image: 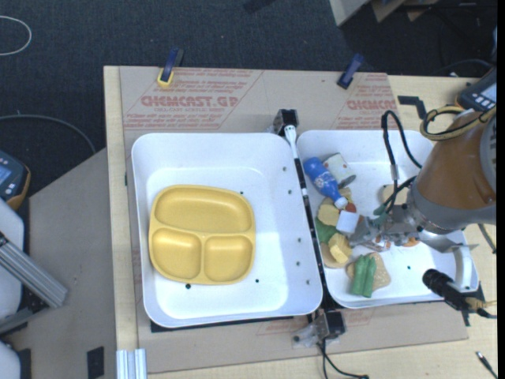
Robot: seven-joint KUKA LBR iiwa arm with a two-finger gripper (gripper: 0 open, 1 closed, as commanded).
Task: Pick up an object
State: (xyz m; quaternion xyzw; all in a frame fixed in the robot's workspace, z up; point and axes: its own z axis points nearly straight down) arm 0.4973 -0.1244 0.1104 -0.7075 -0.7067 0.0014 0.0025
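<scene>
From the camera view, the things to pick from lie heaped in the right bin (410, 287), right of centre in the frame: a blue bottle (322, 175), a white cup (338, 164), some yellow food pieces (334, 226) and a green piece (363, 275) nearer the lower edge. The left bin (146, 212) carries a yellow divided tray (203, 233).

To do this step well, I would judge it best to settle on one item at the rim of the heap, such as the green piece, and come down squarely over it so neighbours do not get nudged or wedged.

The arm (461, 176) reaches in from the right, bent low over the right bin, with the gripper (377, 231) just beside the yellow pieces. Whether the fingers are spread or closed I cannot tell, nor whether they have hold of anything.
</scene>
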